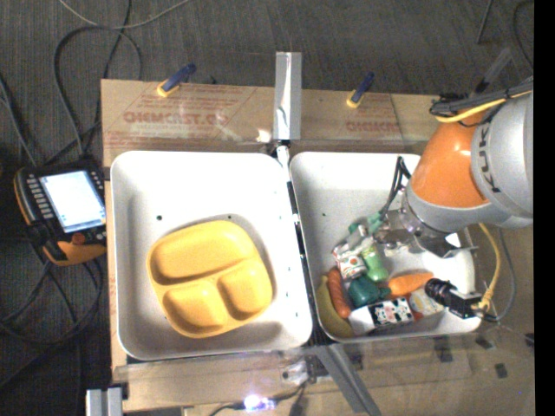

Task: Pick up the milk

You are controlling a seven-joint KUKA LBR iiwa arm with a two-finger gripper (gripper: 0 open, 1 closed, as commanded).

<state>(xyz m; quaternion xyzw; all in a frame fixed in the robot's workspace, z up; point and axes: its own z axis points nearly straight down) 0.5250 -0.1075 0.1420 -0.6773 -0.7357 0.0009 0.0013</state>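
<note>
The milk is a small white carton with red print. It lies tilted in the right bin, near that bin's left wall. My gripper hangs low over the bin, just up and to the right of the carton and very close to it. The grey arm with its orange band comes in from the right. A green bottle lies against the carton's right side.
Packed around the milk are an orange carrot, a red sausage, a banana, a teal block and a dark printed box. The left bin holds a yellow divided tray.
</note>
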